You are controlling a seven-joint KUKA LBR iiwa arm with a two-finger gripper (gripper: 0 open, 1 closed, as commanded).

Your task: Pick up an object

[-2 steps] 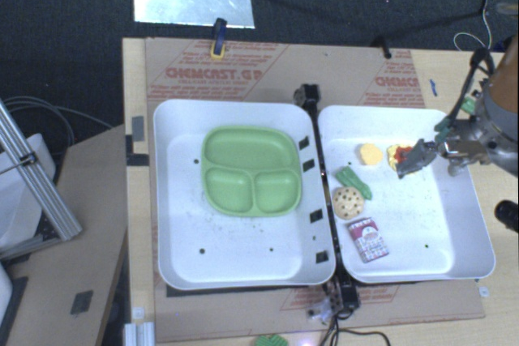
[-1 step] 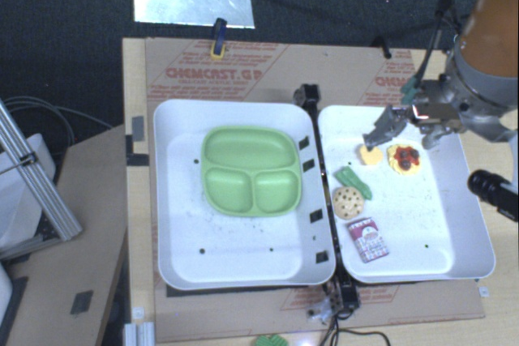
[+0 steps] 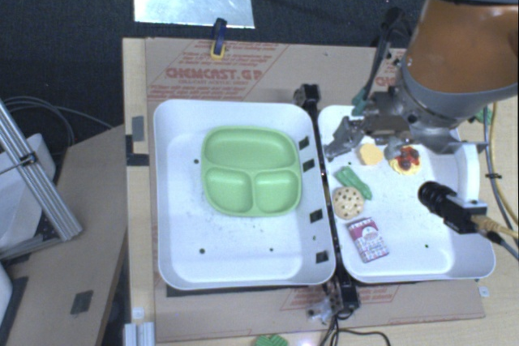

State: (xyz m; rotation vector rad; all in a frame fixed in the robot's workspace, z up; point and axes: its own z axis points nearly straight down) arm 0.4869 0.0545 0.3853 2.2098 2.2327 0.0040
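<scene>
The right bin holds several small objects. A yellow block and a red and yellow piece lie near its back. In front of them are a green piece, a round speckled cookie and a maroon box. My gripper hangs under the big orange and grey arm, low over the back of this bin, just above the yellow block and the red and yellow piece. The arm's body hides much of it. I see nothing held in it.
The left bin holds a green divided plate. A black cylinder with a cable juts over the right bin's right side. A black clamp strip runs between the bins. Cardboard lies under both bins.
</scene>
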